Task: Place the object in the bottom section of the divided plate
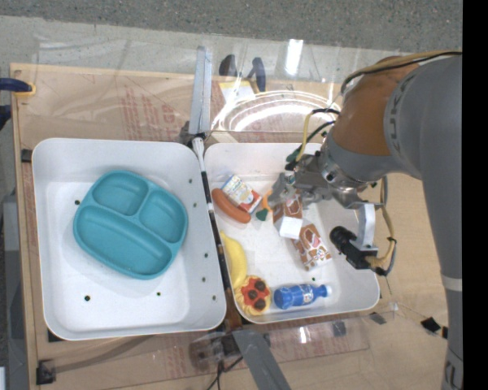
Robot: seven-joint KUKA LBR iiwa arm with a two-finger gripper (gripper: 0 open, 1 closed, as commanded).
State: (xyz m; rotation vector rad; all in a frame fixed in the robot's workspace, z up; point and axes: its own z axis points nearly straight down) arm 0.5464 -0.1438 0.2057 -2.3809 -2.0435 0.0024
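Note:
The teal divided plate (130,223) lies in the left bin (49,185), its large bottom section facing the bin's front. Over in the right bin (354,295), my gripper (287,197) hangs low above a small brown and white carton (290,222) near the bin's middle. The wrist hides the carton's top, so I cannot see whether it is touched. A second, larger brown and white carton (312,247) lies just in front of the first one.
The right bin also holds a red sausage (231,206), a small white carton (238,188), a yellow banana (237,260), a round red toy (254,293) and a blue bottle (301,296). A raised divider (210,218) separates the bins.

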